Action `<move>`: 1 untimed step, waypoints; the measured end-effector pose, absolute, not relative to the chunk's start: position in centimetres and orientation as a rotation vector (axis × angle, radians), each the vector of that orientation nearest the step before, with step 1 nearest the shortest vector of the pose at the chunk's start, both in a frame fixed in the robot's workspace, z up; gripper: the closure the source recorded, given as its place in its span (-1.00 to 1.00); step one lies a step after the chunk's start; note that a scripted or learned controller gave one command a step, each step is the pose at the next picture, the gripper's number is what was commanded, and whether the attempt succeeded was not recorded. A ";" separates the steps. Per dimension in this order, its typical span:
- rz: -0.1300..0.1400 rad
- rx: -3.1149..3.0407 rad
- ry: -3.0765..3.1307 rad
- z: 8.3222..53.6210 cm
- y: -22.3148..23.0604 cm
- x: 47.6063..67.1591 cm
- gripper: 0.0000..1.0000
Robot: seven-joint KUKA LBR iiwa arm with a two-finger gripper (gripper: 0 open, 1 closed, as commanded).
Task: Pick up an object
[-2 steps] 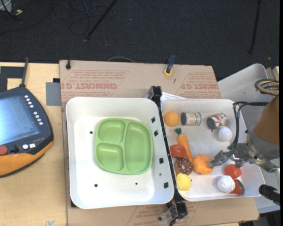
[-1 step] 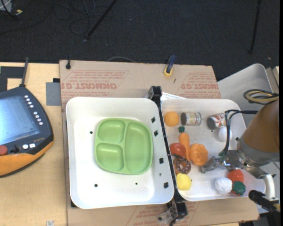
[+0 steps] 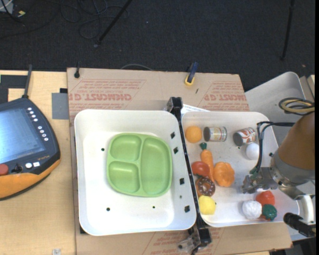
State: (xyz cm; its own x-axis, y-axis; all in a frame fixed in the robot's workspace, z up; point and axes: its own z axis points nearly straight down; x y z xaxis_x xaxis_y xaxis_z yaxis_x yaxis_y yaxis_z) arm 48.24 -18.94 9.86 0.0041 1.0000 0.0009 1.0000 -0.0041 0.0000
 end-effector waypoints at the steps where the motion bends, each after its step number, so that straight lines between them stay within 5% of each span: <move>1: -0.002 -2.223 -2.223 16.1 -18.9 48.7 1.00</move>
